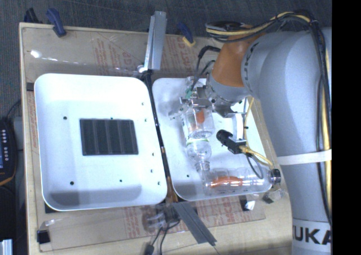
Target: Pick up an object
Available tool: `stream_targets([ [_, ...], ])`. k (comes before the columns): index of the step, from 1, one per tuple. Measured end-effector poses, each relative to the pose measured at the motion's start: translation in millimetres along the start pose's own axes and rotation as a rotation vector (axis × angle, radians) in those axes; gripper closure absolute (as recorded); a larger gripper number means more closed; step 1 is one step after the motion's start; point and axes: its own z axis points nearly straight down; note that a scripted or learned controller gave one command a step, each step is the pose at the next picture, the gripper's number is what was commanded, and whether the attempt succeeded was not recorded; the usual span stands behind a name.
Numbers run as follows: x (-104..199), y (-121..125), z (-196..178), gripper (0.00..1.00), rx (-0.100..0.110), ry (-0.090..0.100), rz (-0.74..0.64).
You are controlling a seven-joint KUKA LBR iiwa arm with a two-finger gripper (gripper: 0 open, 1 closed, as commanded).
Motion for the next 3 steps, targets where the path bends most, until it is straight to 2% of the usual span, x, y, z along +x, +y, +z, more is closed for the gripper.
stream_targets([
  [1, 17, 34, -50, 0.00, 0.015, 0.003, 0.129],
  [2, 24, -23, -4, 0.00, 0.015, 0.004, 0.044],
  [3, 24, -23, -13, 1.00, 0.019, 0.003, 0.041],
])
